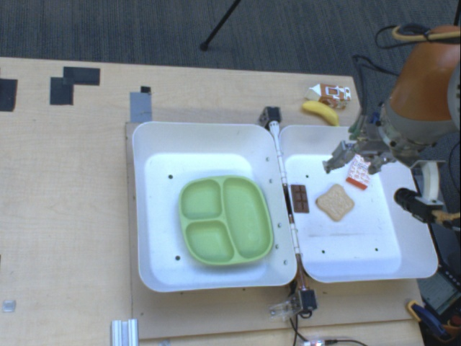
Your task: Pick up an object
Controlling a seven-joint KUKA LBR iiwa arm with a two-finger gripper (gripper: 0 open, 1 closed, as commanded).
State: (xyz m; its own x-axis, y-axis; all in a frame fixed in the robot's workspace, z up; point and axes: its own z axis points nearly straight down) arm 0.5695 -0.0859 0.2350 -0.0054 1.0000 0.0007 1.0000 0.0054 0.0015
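the gripper (pixel 354 158) hangs over the right bin (pixel 374 254), its two fingers spread open, nothing between them. a red and white packet (pixel 359 173) lies just below the fingers in that bin. a cracker (pixel 336 202) sits near the packet, toward the bin's middle, and a chocolate bar (pixel 299 198) lies by the bin's left wall. the left bin (pixel 155 215) holds a green tray (pixel 225 220).

One fixed camera looks down aslant on both bins (pixel 216 139), apparently from moderately high.
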